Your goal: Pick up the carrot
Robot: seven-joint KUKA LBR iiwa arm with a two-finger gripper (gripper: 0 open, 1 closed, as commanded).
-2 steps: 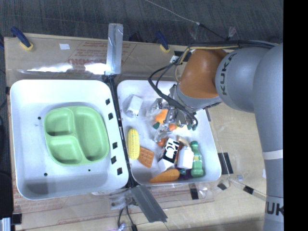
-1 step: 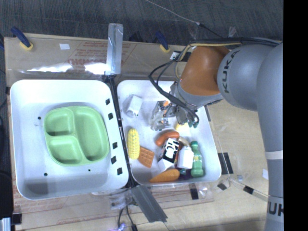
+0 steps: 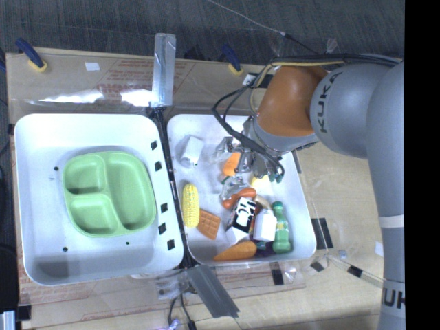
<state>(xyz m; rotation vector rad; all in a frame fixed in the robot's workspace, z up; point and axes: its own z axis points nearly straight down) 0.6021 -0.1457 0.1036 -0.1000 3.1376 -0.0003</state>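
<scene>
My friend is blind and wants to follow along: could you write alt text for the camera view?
A grey robot arm reaches from the right, its claw low over a right white bin of toy food; a carrot lies at its near edge, beside a corn cob. The left bin holds a green divided plate.

- I see the arm [image 3: 344, 108] reaching in from the right, its orange band above the right bin [image 3: 302, 243].
- The tool [image 3: 242, 174] sits low in the middle of that bin, among the clutter; I cannot tell how it is set.
- The carrot [image 3: 236, 251] lies near the bin's front wall, well apart from the tool.
- A corn cob [image 3: 190, 205] lies by the bin's left wall, with a waffle-like piece [image 3: 209, 224] just beside it.
- A green bottle [image 3: 280, 229] lies near the right wall, beside a white bottle [image 3: 264, 225].
- A white cup [image 3: 190, 150] sits toward the back left.
- In the left bin [image 3: 41, 253] I see a green divided plate [image 3: 108, 193].
</scene>
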